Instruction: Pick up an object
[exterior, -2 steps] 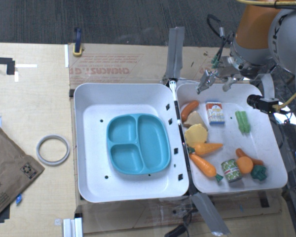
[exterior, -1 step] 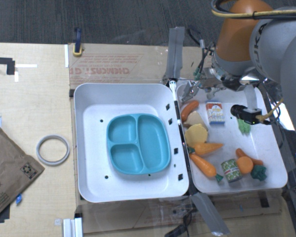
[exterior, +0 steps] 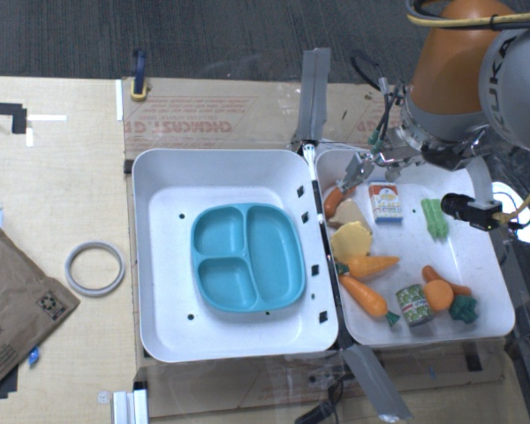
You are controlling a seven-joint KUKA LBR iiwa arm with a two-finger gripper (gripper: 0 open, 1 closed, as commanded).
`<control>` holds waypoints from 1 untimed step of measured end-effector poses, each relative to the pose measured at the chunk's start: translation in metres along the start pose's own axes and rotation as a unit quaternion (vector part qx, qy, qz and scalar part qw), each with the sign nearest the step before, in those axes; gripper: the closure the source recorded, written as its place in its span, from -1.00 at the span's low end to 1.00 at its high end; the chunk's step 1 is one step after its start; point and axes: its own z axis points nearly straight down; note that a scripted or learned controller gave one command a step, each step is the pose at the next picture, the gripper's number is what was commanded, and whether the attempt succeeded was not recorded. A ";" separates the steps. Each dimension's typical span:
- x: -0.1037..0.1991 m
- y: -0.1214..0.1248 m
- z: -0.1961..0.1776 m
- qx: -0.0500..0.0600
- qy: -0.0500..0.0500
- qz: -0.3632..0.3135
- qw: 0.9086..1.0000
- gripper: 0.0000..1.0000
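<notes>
White bench, arm reaching from right, hand above right bin

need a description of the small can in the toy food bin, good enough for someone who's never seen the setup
Look in the right-hand white bin, the one crowded with toy food, and go to its near edge. The small can lies there between a carrot on its left and a second carrot on its right. It is the only cylinder in the bin, with a green label dotted with red.

"BOX" on brown cardboard
</notes>
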 end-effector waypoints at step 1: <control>-0.057 -0.022 -0.005 0.000 -0.001 0.020 1.000 -1.00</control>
